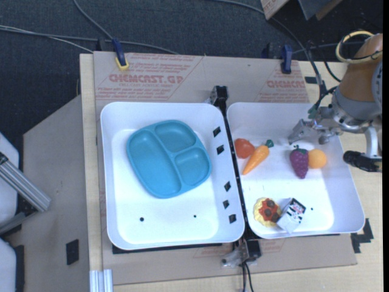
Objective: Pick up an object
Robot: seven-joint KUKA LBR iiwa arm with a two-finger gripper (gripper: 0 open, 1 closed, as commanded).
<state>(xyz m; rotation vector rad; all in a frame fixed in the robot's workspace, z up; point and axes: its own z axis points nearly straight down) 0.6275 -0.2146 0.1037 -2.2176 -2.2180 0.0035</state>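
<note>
The right bin (340, 190) holds several toy foods. A red tomato (244, 147) and an orange carrot (257, 157) lie at its left side. A purple bunch of grapes (298, 162) and a small orange fruit (316, 158) sit side by side in the middle. Near the front edge lie a round pizza-like piece (266, 210) and a small white and black box (292, 214). My gripper (312, 132) hangs over the bin's back right part, just above and behind the grapes and the orange fruit, with nothing seen in its hold.
The left bin (121, 212) bears a blue divided plate (169, 157). A black divider with clips (226, 163) runs between the bins. The grey arm with its orange band (358, 84) comes in from the right, over the right bin's back corner.
</note>
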